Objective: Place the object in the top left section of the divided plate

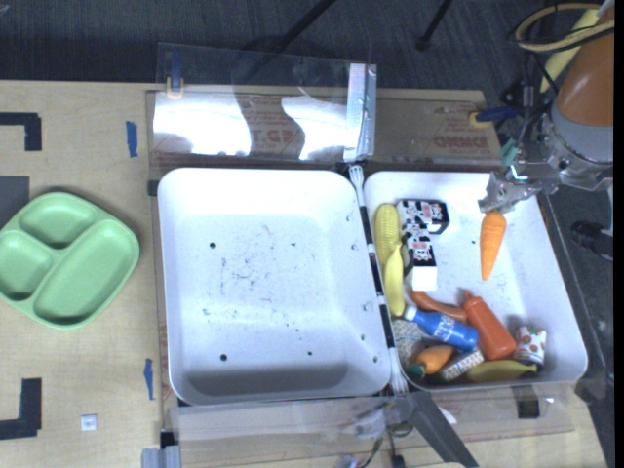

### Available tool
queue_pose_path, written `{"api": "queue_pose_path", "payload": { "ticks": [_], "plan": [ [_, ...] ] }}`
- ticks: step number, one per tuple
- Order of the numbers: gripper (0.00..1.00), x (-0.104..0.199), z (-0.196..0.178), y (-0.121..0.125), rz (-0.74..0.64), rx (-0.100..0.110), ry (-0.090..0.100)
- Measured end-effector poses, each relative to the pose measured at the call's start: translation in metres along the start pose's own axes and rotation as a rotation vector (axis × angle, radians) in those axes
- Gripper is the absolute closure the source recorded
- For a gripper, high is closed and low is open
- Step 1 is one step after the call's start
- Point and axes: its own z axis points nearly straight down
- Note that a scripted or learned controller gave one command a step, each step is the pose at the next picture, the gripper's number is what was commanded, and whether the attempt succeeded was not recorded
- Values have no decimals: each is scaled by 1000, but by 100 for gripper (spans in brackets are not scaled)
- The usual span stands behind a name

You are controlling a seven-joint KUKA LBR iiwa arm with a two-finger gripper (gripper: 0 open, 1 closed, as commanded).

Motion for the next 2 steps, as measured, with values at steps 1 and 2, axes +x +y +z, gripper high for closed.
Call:
{"api": "queue_pose_path", "payload": {
  "ticks": [1,2],
  "plan": [
    [100,71,-10,-44,-349,1,3],
    [100,54,-17,-36,-312,-4,0]
  ]
}}
